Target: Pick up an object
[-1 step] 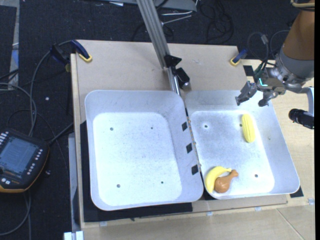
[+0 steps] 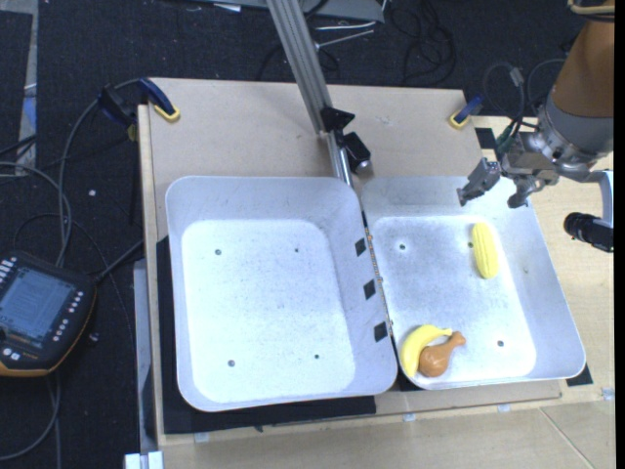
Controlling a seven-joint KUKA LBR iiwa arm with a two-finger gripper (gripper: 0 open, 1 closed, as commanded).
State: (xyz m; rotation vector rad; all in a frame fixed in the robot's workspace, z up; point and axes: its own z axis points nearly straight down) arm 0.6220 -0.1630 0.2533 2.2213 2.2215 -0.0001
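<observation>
Camera view, looking down at a slant, gives me three candidates, all in the right bin [image 2: 547, 291]: a yellow corn cob [image 2: 484, 249] lying lengthwise near the far right part of the floor, and at the near edge a banana [image 2: 420, 340] curled against an orange-brown drumstick [image 2: 437, 356], the two touching. Any of them would satisfy the task, but I judge the corn cob the easier one, since it lies alone with bare floor all round it, while the banana and drumstick crowd each other and sit close to the bin's near wall (a bad spot for fingers to straddle). My pincer [image 2: 500, 188] hangs over the far rim of that same bin, just beyond the cob, its two dark fingers spread apart with nothing between them, so I am carrying nothing. I read this as the approach: the spread suits closing across the cob's narrow width, but I would need to come toward the near side and down before squeezing. The cob's rounded, smooth body could roll or squirt out if I close off-centre. The left bin [image 2: 186, 262] sits beside it, their rims meeting under a slanted aluminium mast [image 2: 303, 57], which stands clear of my reach.
</observation>
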